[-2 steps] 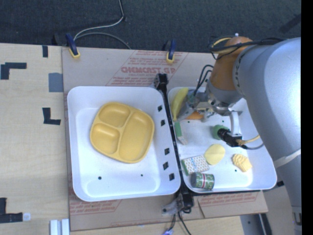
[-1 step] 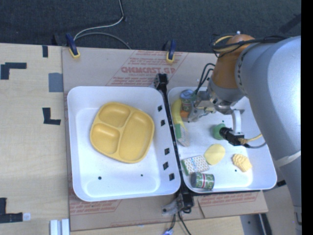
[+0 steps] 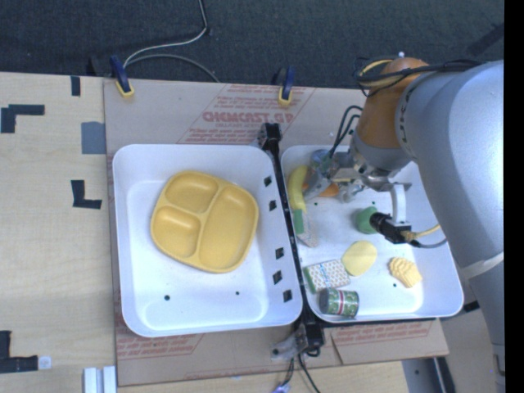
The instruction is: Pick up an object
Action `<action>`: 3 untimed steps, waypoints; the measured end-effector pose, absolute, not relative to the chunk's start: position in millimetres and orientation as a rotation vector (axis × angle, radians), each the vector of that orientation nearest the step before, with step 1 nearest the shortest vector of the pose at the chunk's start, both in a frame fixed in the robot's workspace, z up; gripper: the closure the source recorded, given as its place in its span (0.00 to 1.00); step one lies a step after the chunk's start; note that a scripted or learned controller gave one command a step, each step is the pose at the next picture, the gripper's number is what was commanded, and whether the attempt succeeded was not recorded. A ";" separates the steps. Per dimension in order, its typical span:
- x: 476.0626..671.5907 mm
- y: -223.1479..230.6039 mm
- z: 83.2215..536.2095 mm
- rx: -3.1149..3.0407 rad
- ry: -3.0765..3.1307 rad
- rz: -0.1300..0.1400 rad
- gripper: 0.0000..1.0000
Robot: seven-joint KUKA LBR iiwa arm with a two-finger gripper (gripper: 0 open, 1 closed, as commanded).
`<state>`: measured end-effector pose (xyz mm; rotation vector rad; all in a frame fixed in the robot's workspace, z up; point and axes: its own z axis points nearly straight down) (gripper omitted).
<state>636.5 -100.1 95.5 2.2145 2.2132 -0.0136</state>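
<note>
Over the right bin, upper-left part: that's where I see the gripper [image 3: 334, 178], wrist down low among the clutter.
Arm: grey body with orange band comes in from 3 o'clock and covers the bin's upper-right corner.
Grip state: I cannot tell how wide it stands or whether anything is in it; wrist hardware and cables block my look.
Right bin [image 3: 434, 301]: holds all the loose candidates.
Nearest candidates: yellow-green item [image 3: 296, 188] against the divider at about 9 o'clock from the gripper; something orange [image 3: 327, 191] just beside the tool, too hidden to name.
Green piece [image 3: 364, 218]: near bin centre, 5 o'clock from the gripper, apart from it.
Pale yellow round piece [image 3: 359, 257]: lower centre, lying free.
Yellow ridged piece [image 3: 404, 271]: 3 o'clock of the round one, free.
Checked packet [image 3: 326, 274]: lower left, flat on the floor.
Green can [image 3: 339, 302]: on its side at the bin's 6 o'clock edge.
Left bin [image 3: 131, 219]: yellow divided tray [image 3: 205, 219] sits at its centre, well apart from the arm.
Progress: my read is the reach is done and the grasp is in hand; nothing is visibly lifted.
Left to do: confirm the close on one item, then raise it off the floor.
Risk: tight cluster near the divider, I'd expect a miss or a double catch.
</note>
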 end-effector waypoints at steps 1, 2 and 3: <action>666.5 -108.5 84.6 2.224 2.228 -0.014 0.00; 666.2 -100.3 84.6 2.223 2.218 -0.018 0.00; 615.8 -165.6 86.8 2.218 2.217 -0.002 0.00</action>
